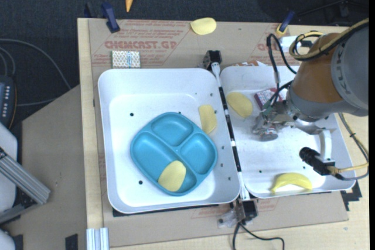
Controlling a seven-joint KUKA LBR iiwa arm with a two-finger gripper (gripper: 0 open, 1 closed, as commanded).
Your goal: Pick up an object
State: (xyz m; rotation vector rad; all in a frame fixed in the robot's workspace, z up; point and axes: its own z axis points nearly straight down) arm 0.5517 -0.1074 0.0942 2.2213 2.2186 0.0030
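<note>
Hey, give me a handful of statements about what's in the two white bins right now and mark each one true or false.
1. A blue divided plate lies in the left bin. True.
2. A yellow piece lies in one compartment of the blue plate. True.
3. The banana lies in the left bin. False: it lies in the right bin, near its front edge.
4. The gripper is over the left bin. False: it is down over the right bin.
5. A yellow piece lies on the bench behind the bins, outside both. True.
6. The blue plate is stacked on the banana. False: they lie in separate bins.
</note>
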